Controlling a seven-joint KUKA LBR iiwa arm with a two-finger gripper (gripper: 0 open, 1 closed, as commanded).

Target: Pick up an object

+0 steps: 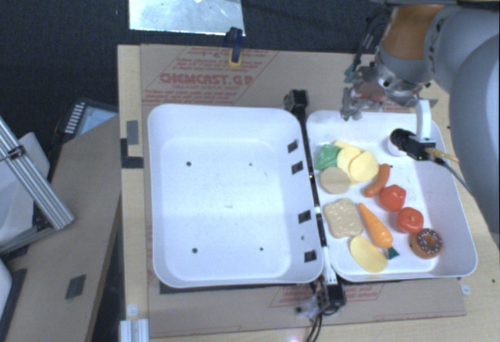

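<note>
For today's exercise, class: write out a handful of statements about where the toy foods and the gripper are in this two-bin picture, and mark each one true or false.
1. All the toy foods lie in the right bin. True.
2. The doughnut sits at the bin's far left corner. False: it lies near the front right corner.
3. The carrot lies beside the cracker. True.
4. The gripper holds a tomato. False: it hangs over the bin's back edge, and both tomatoes lie in the bin.
5. The sausage lies in the left bin. False: right bin.
</note>
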